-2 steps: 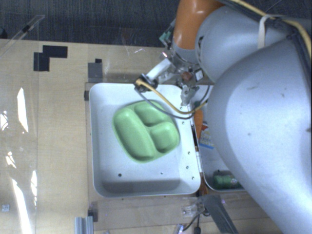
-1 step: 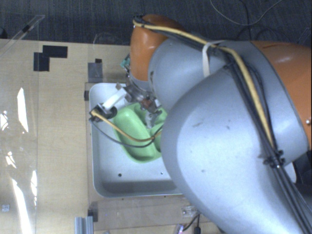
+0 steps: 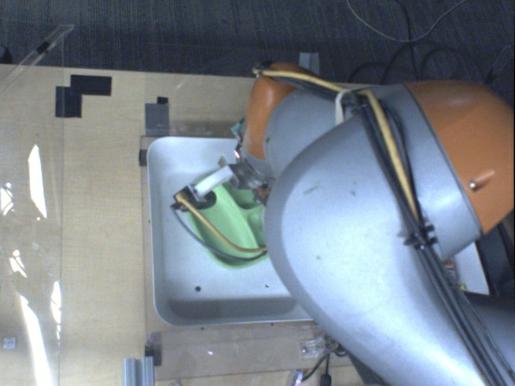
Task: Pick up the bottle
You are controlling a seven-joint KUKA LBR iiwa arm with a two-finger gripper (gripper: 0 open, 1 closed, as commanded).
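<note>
The arm [image 3: 378, 240] is nearest to the camera. Its grey bulk covers the right half of the counter, with an orange band [image 3: 475, 151] on its upper right. A yellow cable [image 3: 386, 147] runs along its top. A second orange section [image 3: 265, 115] sits above the wrist, which points down into the bin.

Below the arm, by the counter's near edge, lies the front rim of a shallow white bin [image 3: 173, 296]. A metal bracket [image 3: 137, 368] stands at the bin's near left corner. Two small dark holes mark the bin's bare floor.

Farther in, the bottle [image 3: 235, 230] lies on the bin floor. It is a pale green body in the right part of the visible bin, about midway between the near and far rims. Its right side is hidden under the arm.

The gripper [image 3: 240, 180] is at the bottle's far end, close over it. The wrist masks it, so I cannot tell whether it is open or closed, or whether it grips the bottle.

Beyond the bin's far rim stands another metal bracket [image 3: 157, 117]. Black tape marks [image 3: 80, 93] lie toward the counter's far left corner.

Past the far edge is dark carpet [image 3: 201, 14], with a thin pale cable [image 3: 402, 18] looped on it.
</note>
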